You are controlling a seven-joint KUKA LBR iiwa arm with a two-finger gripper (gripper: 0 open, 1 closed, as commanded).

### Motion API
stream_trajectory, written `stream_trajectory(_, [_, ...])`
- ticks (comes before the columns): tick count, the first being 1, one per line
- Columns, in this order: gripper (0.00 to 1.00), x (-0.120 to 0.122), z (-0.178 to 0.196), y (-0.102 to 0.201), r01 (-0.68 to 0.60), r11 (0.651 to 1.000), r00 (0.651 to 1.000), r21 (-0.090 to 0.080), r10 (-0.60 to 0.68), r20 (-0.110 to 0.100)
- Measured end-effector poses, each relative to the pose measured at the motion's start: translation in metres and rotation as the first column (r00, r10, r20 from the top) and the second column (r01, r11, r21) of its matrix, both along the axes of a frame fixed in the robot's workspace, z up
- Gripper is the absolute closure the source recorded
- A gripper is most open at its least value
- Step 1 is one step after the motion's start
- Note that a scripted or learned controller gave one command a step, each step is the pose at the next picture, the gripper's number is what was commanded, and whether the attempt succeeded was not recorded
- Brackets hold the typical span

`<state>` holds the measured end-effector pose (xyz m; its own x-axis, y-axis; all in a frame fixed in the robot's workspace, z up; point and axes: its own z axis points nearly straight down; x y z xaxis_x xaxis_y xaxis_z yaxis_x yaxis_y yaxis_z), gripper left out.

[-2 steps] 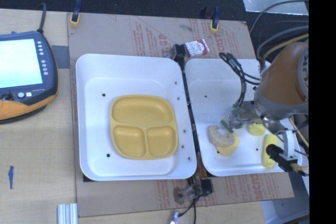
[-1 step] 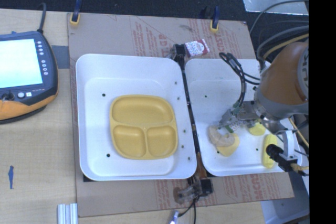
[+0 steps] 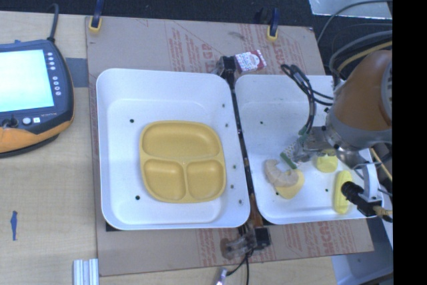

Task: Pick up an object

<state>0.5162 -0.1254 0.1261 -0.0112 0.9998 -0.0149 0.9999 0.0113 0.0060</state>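
The gripper [image 3: 298, 149] hung low in the right bin [image 3: 267, 97], open or closed I could not tell, apparently poised to take the pale object [image 3: 275, 170] at its seven o'clock, touching a yellow piece [image 3: 291, 186].

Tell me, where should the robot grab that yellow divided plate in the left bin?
Probably its raised rim on the side nearest the arm, coming straight down. The yellow divided plate lies flat, open side up, in the left bin, and looks too wide for the tool to span; only the thin rim offers a pinch.
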Motion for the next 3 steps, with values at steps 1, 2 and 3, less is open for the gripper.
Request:
stream_trajectory(1, [0.00,0.000,0.000,0.000,0.000,1.000,1.000,0.000,0.000,0.000])
stream_trajectory(2, [0.00,0.025,-0.032,0.011,0.006,1.000,1.000,0.009,-0.006,-0.002])
stream_trajectory(3, [1.00,0.026,-0.020,0.009,0.005,1.000,1.000,0.005,-0.005,0.002])
